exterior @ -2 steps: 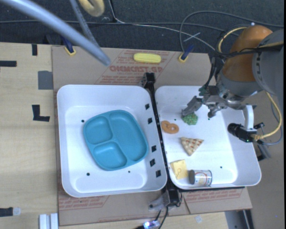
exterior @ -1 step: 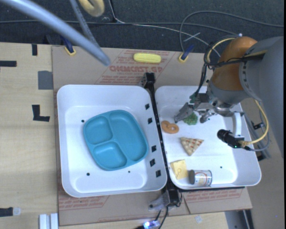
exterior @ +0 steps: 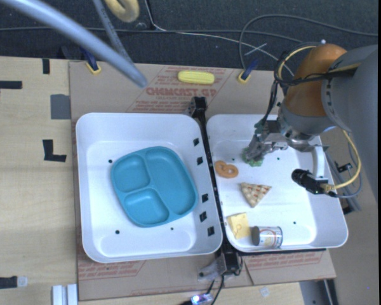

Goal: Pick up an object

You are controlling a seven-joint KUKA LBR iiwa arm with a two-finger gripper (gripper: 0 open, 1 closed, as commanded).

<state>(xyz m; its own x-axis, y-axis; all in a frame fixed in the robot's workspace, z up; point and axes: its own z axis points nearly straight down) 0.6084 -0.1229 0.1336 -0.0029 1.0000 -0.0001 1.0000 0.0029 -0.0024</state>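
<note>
My gripper (exterior: 256, 152) reaches down into the right bin (exterior: 305, 227) near its upper middle, fingers pointing at a small green object (exterior: 254, 162) on the bin floor. An orange pretzel-shaped piece (exterior: 227, 169) lies just left of it. A pizza-slice toy (exterior: 255, 193) sits below, in the bin's middle. A yellow cheese-like block (exterior: 239, 225) and a small can (exterior: 267, 236) lying on its side rest near the front edge. I cannot see whether anything is between the fingers.
The left bin (exterior: 95, 145) holds a blue divided plate (exterior: 153, 185). A yellow banana-like object (exterior: 195, 77) lies on the cardboard behind the bins. A black clip (exterior: 310, 181) and cables hang off the arm over the right bin's right side.
</note>
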